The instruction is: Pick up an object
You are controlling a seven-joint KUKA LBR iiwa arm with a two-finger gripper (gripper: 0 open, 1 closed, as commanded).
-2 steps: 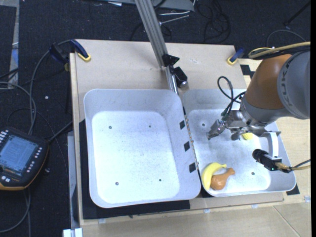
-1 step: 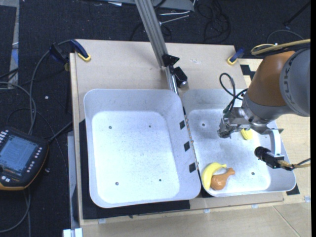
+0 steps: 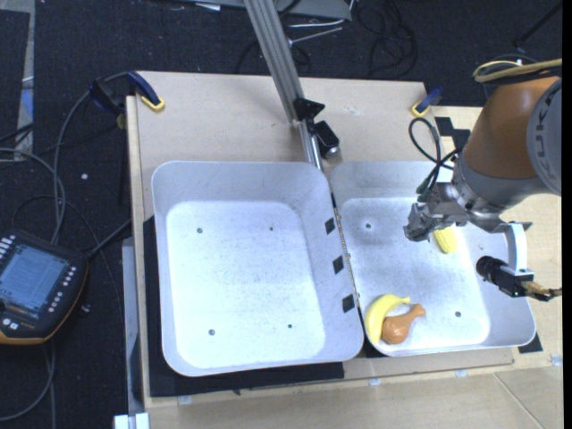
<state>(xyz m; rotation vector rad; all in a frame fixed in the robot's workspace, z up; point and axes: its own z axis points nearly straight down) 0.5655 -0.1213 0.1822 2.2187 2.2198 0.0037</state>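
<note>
- While the grey arm (image 3: 523, 141) with its orange band reaches in from the right, its hand (image 3: 422, 225) hangs low over the far part of the right bin (image 3: 465, 324).
- Whether that hand is gripping anything cannot be told, for the wrist hides its tips from above.
- A small yellow piece (image 3: 444, 239) shows just beside the hand, on its right and slightly nearer the camera; whether it is touching the hand or lying on the bin floor is not clear.
- A yellow banana (image 3: 382, 308) lies near the front left corner of the right bin, curved around the upper left of a drumstick.
- That orange-brown drumstick (image 3: 399, 323) lies touching the banana, its thin end pointing right towards the middle of the bin.
- Both of these sit well apart from the hand, nearer the front rim.
- A left bin (image 3: 179, 195) lies beside the right one, their rims meeting along the middle, where black clips (image 3: 339, 264) show.
- Both bins rest on a pale wooden tabletop (image 3: 223, 119), with clamps at its far corners (image 3: 150, 95).
- A metal pole (image 3: 277, 43) slants up from the far edge of the bins.
- On the dark floor at the left lies a control pendant (image 3: 31, 284) with a lit screen, its cable trailing away.
</note>
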